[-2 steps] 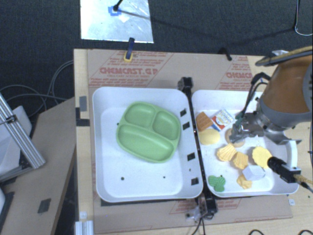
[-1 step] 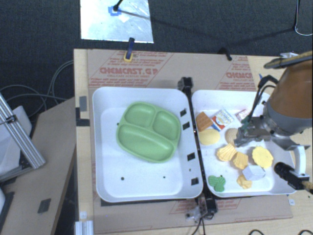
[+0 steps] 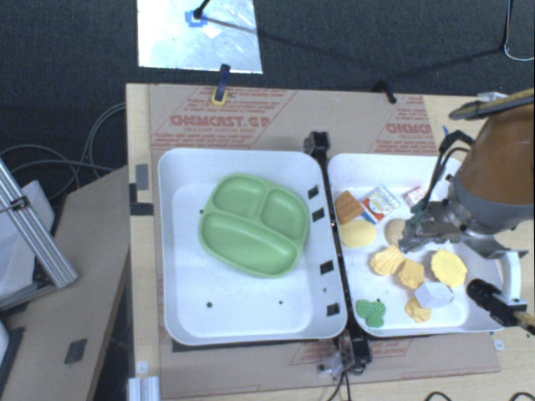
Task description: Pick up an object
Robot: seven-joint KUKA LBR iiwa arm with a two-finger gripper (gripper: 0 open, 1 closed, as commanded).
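- The arm (image 3: 501, 174) comes in from the right and hangs over the right bin (image 3: 368, 167), its bulk covering that bin's right side.
- The tool (image 3: 415, 234) sits low among the toy food; whether it is spread or pressed together, I cannot tell, as the dark wrist parts blur into it.
- Just beside the tool lie a pale yellow round piece (image 3: 360, 235) and a ridged yellow chip (image 3: 387, 261), with an orange ridged piece (image 3: 410, 274) touching the chip.
- A brown bread-like slice (image 3: 348, 206) lies near the bin's left wall, next to a white packet with red print (image 3: 383, 200).
- A yellow lemon-like piece (image 3: 449, 267) rests under the arm's edge, and a grey-white block (image 3: 433, 294) sits below it.
- A green broccoli-like piece (image 3: 371, 311) lies near the front wall.
- The left bin (image 3: 180, 307) carries a green divided plate (image 3: 253, 224), well apart from the tool.
- Both bins rest on a cardboard sheet (image 3: 276, 111) on the desk.
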